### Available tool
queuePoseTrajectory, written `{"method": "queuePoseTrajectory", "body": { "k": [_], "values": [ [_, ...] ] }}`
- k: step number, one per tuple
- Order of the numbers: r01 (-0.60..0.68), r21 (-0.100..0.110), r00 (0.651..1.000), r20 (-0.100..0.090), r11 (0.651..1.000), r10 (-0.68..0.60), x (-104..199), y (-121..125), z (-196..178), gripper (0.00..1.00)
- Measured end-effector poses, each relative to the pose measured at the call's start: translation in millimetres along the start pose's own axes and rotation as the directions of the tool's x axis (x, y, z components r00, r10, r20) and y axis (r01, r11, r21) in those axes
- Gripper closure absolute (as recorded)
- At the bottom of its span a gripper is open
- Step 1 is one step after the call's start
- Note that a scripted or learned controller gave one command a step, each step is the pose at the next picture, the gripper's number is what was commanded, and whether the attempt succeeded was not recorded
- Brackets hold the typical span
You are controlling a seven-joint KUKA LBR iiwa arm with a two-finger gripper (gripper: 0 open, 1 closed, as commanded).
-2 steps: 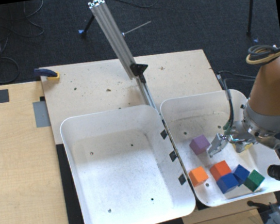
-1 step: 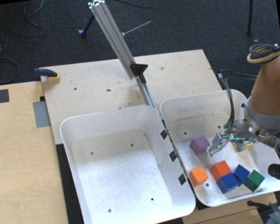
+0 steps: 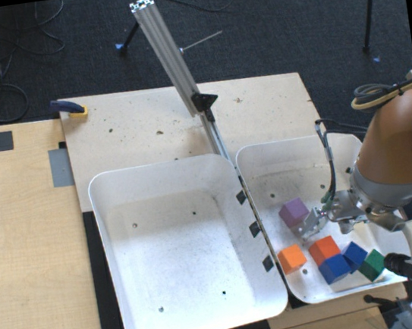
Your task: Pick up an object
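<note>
While the arm (image 3: 392,151) is reached in from three o'clock, its orange band seen above the wrist, the gripper (image 3: 313,222) is lowered into the right bin (image 3: 297,155), just beside the purple block (image 3: 294,213). Whether the jaws are spread or pressed together cannot be told, since they are small and partly blurred; nothing is clearly seen pinched between them. The purple block is found at about ten o'clock from the gripper, near the bin's middle. An orange block (image 3: 291,259) is set at seven o'clock from the gripper, close to the divider between the bins. A red-orange block (image 3: 325,248) is placed at six o'clock from the gripper, and a blue block (image 3: 334,269) is seen touching it on the six o'clock side. A second blue block (image 3: 355,254) and a green block (image 3: 374,264) are grouped toward five o'clock, near the bin's lower rim. The left bin (image 3: 118,192) is seen at nine o'clock from all of this, and a slanted aluminium rail (image 3: 167,47) is seen rising toward twelve o'clock above the bench (image 3: 139,128).
</note>
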State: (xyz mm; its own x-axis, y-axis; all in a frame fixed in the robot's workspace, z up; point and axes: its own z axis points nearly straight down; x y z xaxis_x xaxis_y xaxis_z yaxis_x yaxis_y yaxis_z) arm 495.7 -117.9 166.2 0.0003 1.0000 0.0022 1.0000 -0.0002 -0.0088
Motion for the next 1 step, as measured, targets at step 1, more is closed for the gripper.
{"method": "queuePoseTrajectory", "body": {
  "k": [1],
  "values": [
    [-0.003, -0.021, 1.000, 0.002, 1.000, 0.003, 6.4, 0.6, 50.3, 0.00]
  ]
}}
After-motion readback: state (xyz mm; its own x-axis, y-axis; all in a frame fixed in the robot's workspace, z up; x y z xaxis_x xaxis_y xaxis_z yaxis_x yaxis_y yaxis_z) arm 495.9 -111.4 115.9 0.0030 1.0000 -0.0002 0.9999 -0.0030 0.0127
